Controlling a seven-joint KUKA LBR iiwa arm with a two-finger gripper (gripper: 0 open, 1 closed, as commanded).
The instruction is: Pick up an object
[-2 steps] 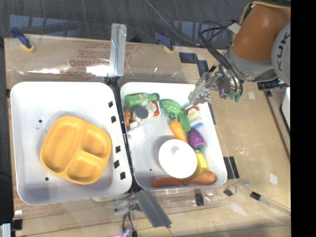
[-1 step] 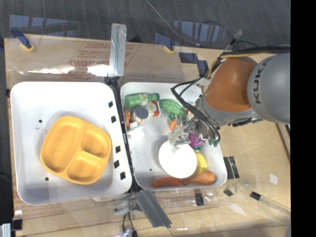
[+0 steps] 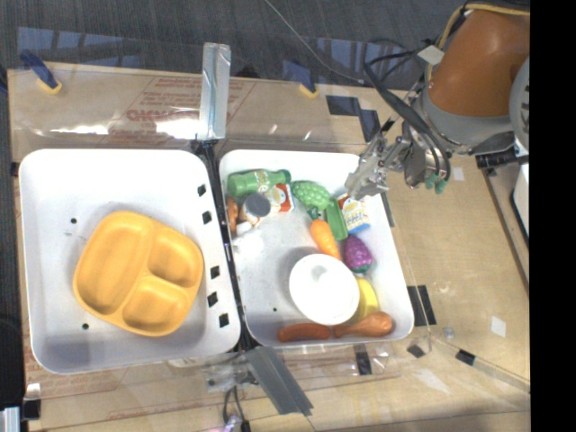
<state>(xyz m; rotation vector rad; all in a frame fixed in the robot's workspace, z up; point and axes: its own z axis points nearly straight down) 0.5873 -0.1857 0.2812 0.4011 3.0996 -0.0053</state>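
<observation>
Above the right bin (image 3: 270, 327), the claw (image 3: 367, 180) hangs over its far corner.

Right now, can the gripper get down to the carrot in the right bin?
Probably yes. The carrot lies uncovered on top, with the gripper just above the bin's upper right corner. The green toy and purple toy crowd its sides, though.

- A yellow divided plate (image 3: 137, 271) lay in the left bin (image 3: 45, 241).
- A silver tape strip (image 3: 214, 93) stood upright where the two bins met.
- Clear plastic sheeting (image 3: 108, 106) covered the bench behind the bins.
</observation>
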